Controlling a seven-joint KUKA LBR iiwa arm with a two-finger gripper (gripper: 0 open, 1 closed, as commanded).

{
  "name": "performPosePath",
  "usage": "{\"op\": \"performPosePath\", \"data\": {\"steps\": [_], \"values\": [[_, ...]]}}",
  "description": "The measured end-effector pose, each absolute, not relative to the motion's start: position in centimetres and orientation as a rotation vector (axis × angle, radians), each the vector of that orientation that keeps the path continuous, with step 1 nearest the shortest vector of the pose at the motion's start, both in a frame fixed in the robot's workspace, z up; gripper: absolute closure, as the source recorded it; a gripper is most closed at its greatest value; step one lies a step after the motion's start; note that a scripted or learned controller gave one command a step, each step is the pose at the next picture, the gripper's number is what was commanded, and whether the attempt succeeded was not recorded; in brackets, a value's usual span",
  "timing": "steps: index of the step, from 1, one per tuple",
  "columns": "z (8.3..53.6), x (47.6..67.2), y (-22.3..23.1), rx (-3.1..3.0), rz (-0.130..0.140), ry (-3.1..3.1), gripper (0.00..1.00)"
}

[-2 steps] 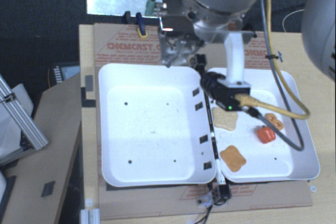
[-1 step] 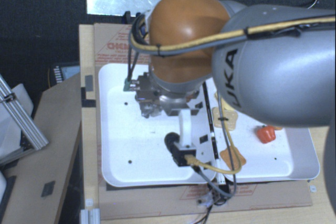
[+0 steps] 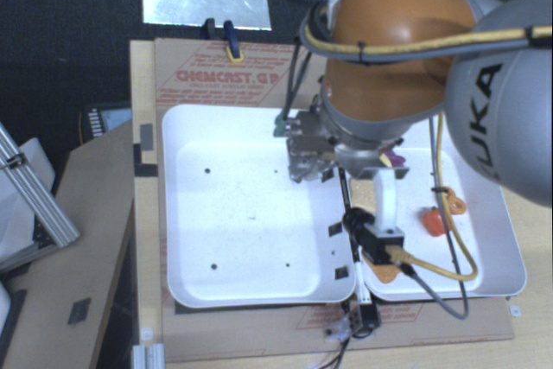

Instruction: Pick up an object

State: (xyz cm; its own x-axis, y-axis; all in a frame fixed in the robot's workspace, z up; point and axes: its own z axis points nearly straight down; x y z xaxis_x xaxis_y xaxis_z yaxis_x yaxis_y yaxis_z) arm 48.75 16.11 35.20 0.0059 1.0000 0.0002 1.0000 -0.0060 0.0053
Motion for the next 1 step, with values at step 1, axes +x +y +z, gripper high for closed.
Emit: {"op": "performPosePath", "data": {"steps": [1], "values": [[33.07,50.64,21.66,2.214,0.003,2.229,1.00]]}}
